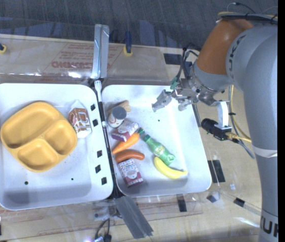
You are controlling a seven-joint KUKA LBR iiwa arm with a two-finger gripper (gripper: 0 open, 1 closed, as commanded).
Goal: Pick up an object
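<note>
Objects for the picking lay mostly in the right bin (195, 135), crowded along its left wall, and I had none of them yet. Going left to right: the left bin (1, 185) held a yellow divided plate (39, 135) with a small brown-and-white carton (80, 121) just beside its right edge. Across the divider, a little grey-topped can (117, 116) sat near the top of the heap, with a red-and-purple packet (124, 131) below it, then an orange carrot (125, 145), a red sausage (130, 156) and a dark red pouch (130, 174) at the bottom. Further right lay a green bottle (156, 146), slanted, its lower end close to a yellow banana (168, 169). My pincer (170, 99) hung over the bare upper stretch of that bin, well apart from all of it, holding nothing; whether the gap was wide or narrow I could not tell from that angle. So this was the approach step, as I judged it. The next move called for travelling down and leftward over one piece and descending squarely. The banana and bottle looked the better bets to me, lying apart from the tight cluster; the heap by the wall risked a crowded, fouled grab.
</note>
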